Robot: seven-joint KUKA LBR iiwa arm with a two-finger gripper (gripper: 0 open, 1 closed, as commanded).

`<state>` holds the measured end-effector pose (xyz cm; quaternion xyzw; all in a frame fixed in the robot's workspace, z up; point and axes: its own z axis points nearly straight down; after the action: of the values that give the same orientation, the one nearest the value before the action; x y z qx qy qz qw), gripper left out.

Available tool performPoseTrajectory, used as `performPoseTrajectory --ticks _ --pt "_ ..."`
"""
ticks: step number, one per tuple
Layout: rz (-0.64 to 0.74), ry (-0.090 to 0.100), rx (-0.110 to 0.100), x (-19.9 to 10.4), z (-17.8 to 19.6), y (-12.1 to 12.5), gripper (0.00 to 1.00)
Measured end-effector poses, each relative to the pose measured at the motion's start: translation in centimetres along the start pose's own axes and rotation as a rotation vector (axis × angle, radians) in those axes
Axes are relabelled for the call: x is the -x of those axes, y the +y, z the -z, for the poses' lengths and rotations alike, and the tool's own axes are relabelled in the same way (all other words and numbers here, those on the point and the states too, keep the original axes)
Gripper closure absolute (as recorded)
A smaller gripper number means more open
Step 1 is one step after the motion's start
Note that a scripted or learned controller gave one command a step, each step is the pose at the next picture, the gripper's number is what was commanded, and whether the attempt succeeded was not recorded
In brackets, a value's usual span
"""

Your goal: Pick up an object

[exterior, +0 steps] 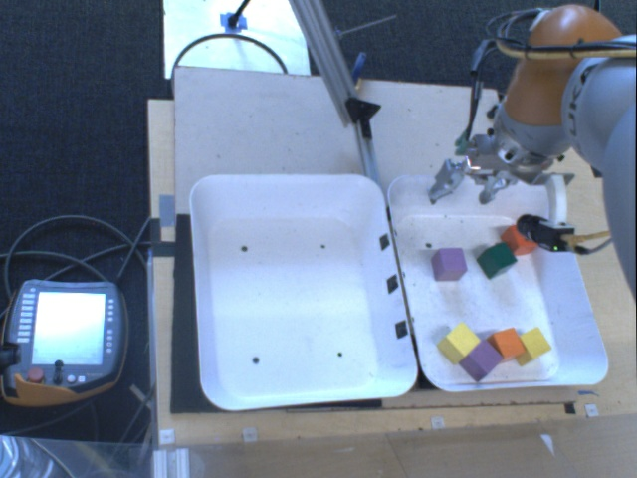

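Note:
My gripper hangs over the back edge of the right bin, its two fingers spread apart and open with nothing between them. Below it in that bin lie a purple block, a green block and an orange block partly behind the green one. Near the bin's front sits a cluster: a yellow block, a purple block, an orange block and a smaller yellow block. All blocks rest on the bin floor, apart from the gripper.
The left bin lies beside the right one. A slanted metal pole crosses the back of the bench. A pendant with a screen sits at the far left, off the bench.

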<state>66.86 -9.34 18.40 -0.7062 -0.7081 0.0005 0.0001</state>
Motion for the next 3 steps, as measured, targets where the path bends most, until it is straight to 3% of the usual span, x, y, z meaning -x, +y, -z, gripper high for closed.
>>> performPoseTrajectory --ticks 1,2,3 --pt "-0.001 0.000 0.000 0.3 -4.2 -0.2 0.00" --pt "0.002 0.000 0.007 0.3 -2.7 0.0 1.00" --pt "0.001 -0.001 0.010 0.9 3.5 0.5 1.00"
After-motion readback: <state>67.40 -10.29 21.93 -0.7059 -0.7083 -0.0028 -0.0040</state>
